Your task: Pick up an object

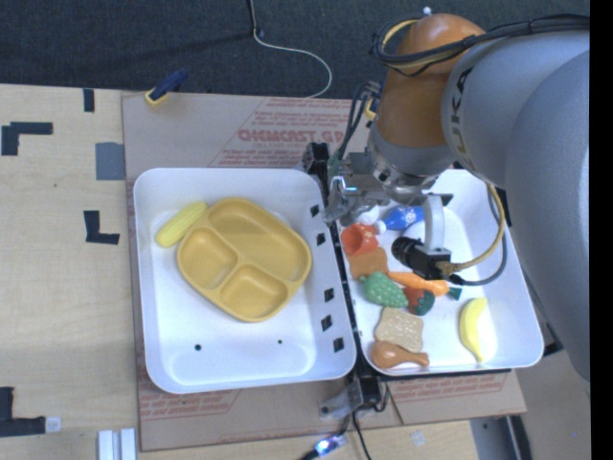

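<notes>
My gripper (383, 209) hangs low over the far end of the right bin (522, 286), below the arm's orange band. Just under it lie a red-orange toy food (361, 241) and a small blue piece (402, 218). Nearer the camera in the same bin are a green broccoli (383, 288), an orange carrot (420, 281), a tan cracker (399, 327), a brown drumstick (397, 356) and a yellow banana (476, 329). The wrist hides the gripper's tip, and I see nothing held in it.
The left bin (153, 295) holds a yellow divided plate (244, 257) and a yellow corn cob (180, 223) at its far left. The big grey arm covers the right side of the view. A black cable (484, 257) loops over the right bin.
</notes>
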You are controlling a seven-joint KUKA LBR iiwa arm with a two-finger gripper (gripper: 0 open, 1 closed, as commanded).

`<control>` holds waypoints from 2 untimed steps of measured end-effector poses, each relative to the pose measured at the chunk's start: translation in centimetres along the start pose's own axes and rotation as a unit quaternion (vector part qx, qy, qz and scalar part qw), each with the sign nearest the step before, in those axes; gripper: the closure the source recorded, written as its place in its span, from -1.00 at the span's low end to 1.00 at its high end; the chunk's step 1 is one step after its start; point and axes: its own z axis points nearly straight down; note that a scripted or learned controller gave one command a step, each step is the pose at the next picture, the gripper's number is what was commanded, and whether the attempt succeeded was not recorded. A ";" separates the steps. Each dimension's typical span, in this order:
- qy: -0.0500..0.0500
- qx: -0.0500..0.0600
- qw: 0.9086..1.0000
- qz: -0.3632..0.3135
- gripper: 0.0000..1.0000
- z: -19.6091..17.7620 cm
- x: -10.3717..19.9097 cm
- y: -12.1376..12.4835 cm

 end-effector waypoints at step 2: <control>-0.001 0.001 1.000 0.003 1.00 2.4 3.7 1.1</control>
